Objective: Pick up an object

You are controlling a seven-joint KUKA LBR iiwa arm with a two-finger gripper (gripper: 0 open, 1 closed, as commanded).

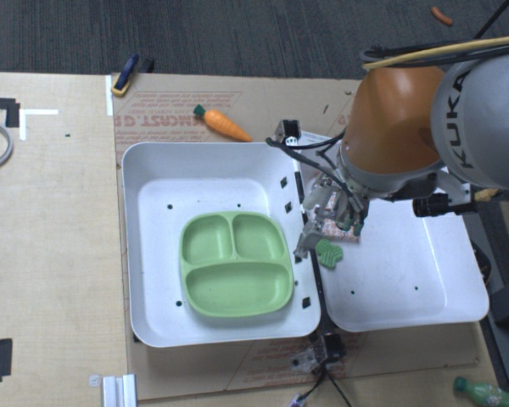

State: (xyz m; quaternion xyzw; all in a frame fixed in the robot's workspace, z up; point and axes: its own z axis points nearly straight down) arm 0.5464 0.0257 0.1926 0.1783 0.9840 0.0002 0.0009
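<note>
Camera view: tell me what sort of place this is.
Most likely a robotics lab test bench for pick-up trials. A KUKA arm reaches over two white bins, one holding a green divided plate, on a cardboard-covered bench with a toy carrot nearby.

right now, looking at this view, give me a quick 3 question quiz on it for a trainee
1. True or false: the green divided plate lies in the left bin.
2. Multiple choice: where is the toy carrot? A) in the right bin B) on the cardboard beyond the bins C) on the plate
3. Fill in: the gripper hangs over the near-left part of the ____ bin, just above a small green object.

Key
1. True
2. B
3. right; that is the right bin
</note>
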